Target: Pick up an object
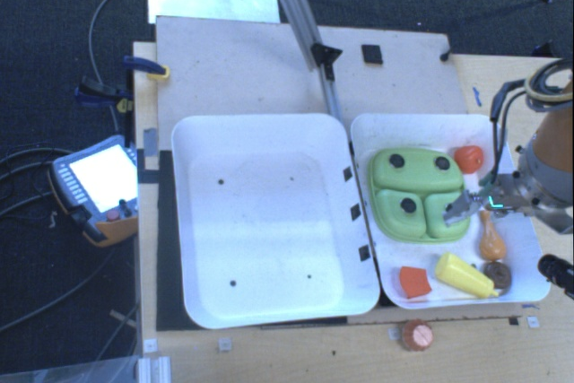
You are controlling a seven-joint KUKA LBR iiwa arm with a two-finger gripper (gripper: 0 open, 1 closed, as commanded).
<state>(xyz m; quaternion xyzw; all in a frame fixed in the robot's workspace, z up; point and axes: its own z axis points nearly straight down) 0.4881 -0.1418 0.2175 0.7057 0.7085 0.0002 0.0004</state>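
The desk (269, 67) carries two shallow white bins side by side. All the loose items lie in the right bin (368, 134), so the arm, which enters from the right, has a short reach to every candidate.

Contents of the right bin:
- A large green block (408, 184) with dark round spots fills the middle of the bin.
- A small red ball (469, 159) rests against the block's upper right corner.
- An orange pear-shaped toy (491, 238) lies just right of the block.
- A yellow tube (465, 274) lies slantwise near the front wall, touching a small brown ring (498, 275) at its right end.
- An orange-red cube (413, 282) sits near the front left, apart from the tube.

The claw (459, 209) hangs low over the right edge of the green block, close beside the pear-shaped toy. Its grey tip points left and slightly down. Whether it stands wide or narrow cannot be told, and nothing is seen gripped in it.

Judgement: the position suggests an attempt on the block's edge or the pear-shaped toy. The block looks broad for a two-finger grip; the crowded neighbours leave little room, so a nudge or slip is likely.

The left bin (260, 211) stands beside the right one.
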